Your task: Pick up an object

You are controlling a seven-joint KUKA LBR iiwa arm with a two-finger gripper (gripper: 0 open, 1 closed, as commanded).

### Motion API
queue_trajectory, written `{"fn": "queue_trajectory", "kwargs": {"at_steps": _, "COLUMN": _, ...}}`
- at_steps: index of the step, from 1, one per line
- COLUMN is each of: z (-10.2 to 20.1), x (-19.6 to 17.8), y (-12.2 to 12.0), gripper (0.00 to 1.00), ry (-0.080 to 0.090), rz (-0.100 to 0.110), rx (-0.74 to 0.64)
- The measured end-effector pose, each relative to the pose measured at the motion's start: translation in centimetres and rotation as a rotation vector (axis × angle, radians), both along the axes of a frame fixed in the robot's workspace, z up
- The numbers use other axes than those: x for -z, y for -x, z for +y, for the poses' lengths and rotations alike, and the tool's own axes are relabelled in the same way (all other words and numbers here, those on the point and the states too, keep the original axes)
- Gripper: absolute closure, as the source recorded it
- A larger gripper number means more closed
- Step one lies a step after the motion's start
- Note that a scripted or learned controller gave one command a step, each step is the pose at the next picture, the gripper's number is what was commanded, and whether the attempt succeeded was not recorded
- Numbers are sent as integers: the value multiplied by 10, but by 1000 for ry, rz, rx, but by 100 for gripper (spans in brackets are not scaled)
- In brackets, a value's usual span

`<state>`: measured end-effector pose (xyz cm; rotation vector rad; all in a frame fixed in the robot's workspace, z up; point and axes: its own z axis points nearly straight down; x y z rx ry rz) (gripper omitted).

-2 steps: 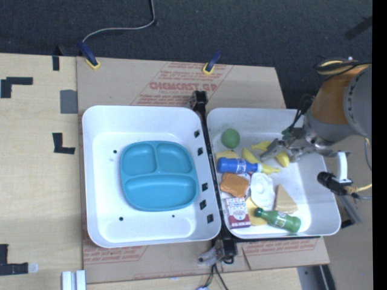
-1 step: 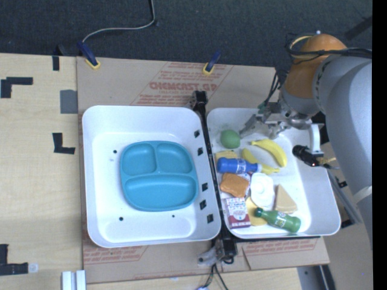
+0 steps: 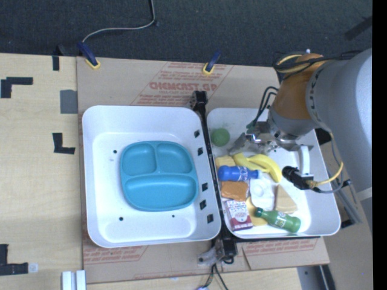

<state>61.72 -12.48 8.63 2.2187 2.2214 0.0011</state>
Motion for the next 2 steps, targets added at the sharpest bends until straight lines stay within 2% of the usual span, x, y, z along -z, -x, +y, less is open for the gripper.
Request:
{"fn": "queue_trajectory", "kwargs": {"at_steps": 1, "z": -60, "x": -60, "y": 31, "gripper": 0, "ry": 1, "rz": 2, "rx": 2}}
{"fn": "queue_trajectory", "kwargs": {"at_steps": 2, "z": -43, "x": -7, "y": 31, "gripper": 0, "ry": 0, "rz": -9, "rx": 0}}
